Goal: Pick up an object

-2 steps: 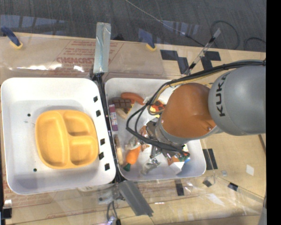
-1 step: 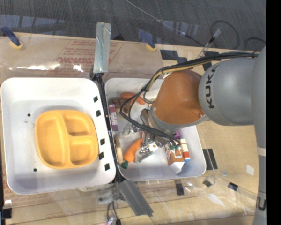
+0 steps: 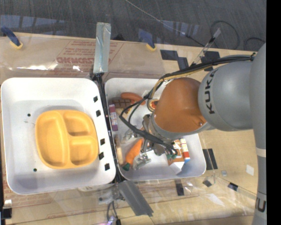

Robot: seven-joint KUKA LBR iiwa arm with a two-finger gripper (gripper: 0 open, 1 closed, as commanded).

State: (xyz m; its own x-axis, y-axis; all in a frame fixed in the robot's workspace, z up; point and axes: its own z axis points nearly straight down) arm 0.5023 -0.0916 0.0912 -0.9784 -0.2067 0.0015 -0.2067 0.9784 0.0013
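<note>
Objects for picking lie crowded in the right bin (image 3: 196, 165): an orange carrot-like piece (image 3: 132, 151) slants near the bin's lower left, a brown sausage-shaped item (image 3: 129, 97) sits near its upper edge, a slim purple packet (image 3: 113, 117) lies along its left wall, and a small carton with red and blue print (image 3: 180, 152) rests toward the lower right. The grey arm (image 3: 229, 95) reaches in from the right, its orange band (image 3: 178, 108) covering the middle of that bin, with black cables looping over it. The hand (image 3: 147, 153) hangs low in the bin, just beside the carrot-like piece and near the carton; whether it is open or closed I cannot tell, since the metal parts blur together there, and nothing can be seen gripped. The left bin (image 3: 18, 90) holds a yellow divided tray (image 3: 65, 138) lying flat near its middle. Both bins sit side by side on the counter (image 3: 51, 55), which is covered with clear plastic sheeting and strips of tape
</note>
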